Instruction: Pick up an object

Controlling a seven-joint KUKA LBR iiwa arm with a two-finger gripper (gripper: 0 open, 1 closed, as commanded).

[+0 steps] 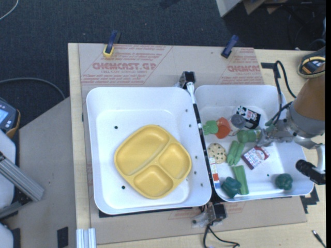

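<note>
The right bin [274, 94] holds several small things: a black-and-white item [249, 116], an orange piece [223, 128], light green pieces [247, 136], a speckled cookie [216, 152], a red-and-white packet [254, 157], a long green piece [235, 152], a teal lump [231, 187] and a dark green lump [283, 180]. My gripper [267, 135] reaches in from the right, low over the bin's middle. It is just right of the light green pieces and above the red-and-white packet. Nothing is visibly held.
A yellow divided plate [152, 160] lies in the left bin [103, 102]. A black divider strip [198, 130] runs between the bins. Clamps [109, 43] sit on the board's far edge. The arm's grey body with its orange band [313, 105] overhangs the right bin's right wall.
</note>
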